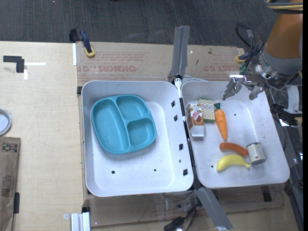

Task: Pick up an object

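At upper right of the frame the gripper (pixel 239 87) hovers with jaws open, gripping nothing; carrot (pixel 220 122) lies below it.

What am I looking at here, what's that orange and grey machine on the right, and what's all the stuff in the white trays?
This is one camera fixed above a bench, looking down at a slant. The machine is a robot arm reaching in from the right, and its claw hangs over the far edge of the right bin, holding nothing. That bin holds toy food: a carrot, a banana, a sausage, a small can and two small cartons. The left bin holds a blue divided plate.
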### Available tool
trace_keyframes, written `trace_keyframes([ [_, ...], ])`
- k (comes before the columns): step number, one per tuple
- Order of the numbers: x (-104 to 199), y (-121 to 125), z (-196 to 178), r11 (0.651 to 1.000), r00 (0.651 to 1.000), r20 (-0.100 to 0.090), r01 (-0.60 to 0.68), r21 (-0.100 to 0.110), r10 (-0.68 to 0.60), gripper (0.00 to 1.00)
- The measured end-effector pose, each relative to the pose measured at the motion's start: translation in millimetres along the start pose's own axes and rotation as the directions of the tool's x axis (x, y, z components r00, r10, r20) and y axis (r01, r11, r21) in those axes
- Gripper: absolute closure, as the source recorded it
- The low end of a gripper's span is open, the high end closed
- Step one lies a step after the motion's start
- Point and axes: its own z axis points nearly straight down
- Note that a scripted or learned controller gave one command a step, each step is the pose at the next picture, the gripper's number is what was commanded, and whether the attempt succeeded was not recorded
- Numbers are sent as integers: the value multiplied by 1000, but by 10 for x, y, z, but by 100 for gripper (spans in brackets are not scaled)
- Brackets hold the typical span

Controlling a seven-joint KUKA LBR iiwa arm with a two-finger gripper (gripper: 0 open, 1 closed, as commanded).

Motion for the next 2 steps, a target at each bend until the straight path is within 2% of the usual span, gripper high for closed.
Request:
trace_keyframes([
  [1, -347, -73, 1135, 923, 923, -1, -384, -3, 384, 0],
  [2, -217, -115, 1367, 940, 940, 0, -341, 0, 341, 0],
])
